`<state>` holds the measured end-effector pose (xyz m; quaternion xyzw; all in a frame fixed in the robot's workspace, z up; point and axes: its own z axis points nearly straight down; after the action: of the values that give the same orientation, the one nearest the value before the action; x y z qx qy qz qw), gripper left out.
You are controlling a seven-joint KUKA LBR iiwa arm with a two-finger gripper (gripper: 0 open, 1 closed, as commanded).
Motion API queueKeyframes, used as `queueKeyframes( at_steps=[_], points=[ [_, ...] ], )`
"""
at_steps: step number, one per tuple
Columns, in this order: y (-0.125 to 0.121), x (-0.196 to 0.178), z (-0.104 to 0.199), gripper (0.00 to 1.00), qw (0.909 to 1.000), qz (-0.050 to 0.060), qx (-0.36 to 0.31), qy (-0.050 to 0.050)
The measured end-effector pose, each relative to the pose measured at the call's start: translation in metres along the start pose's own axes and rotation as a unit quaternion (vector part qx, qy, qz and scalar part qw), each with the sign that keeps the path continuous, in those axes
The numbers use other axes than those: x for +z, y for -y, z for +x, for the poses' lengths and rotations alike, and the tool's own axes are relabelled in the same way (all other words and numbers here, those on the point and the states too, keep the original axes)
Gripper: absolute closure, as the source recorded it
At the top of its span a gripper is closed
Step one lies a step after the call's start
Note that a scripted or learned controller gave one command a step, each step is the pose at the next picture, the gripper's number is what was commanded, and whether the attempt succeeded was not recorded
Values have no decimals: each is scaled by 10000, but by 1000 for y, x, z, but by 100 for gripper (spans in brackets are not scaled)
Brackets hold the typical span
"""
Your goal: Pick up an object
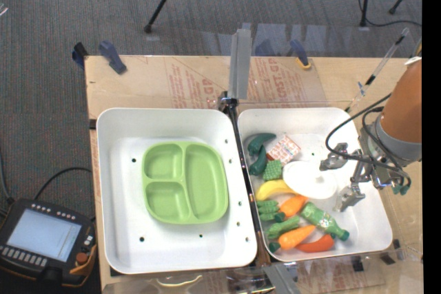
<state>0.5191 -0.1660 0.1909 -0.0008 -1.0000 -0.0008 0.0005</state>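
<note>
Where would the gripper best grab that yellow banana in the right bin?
Probably across the middle of the banana, coming straight down from above. It lies flat with its curved back showing, but the white disc and orange carrot crowd its right end.

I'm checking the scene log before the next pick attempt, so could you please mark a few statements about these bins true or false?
1. The green divided plate lies in the left bin. True.
2. The banana lies on that plate. False: it is in the right bin, among the toy food.
3. The gripper hangs over the right bin. True.
4. The white disc sits in the left bin. False: it is in the right bin.
</note>
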Motion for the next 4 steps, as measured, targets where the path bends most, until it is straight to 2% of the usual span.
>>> queueKeyframes(
  at_steps=[1, 2, 3, 4],
  points=[
    [-44, 85, 18, 0, 9986, 41, -519, 122],
    [-73, 94, -110, 0, 9998, 26, -175, 88],
    [-53, 93, -106, 0, 9998, -1, 149, 108],
    [-73, 92, -51, 0, 9934, 41, 1139, 152]
  ],
)
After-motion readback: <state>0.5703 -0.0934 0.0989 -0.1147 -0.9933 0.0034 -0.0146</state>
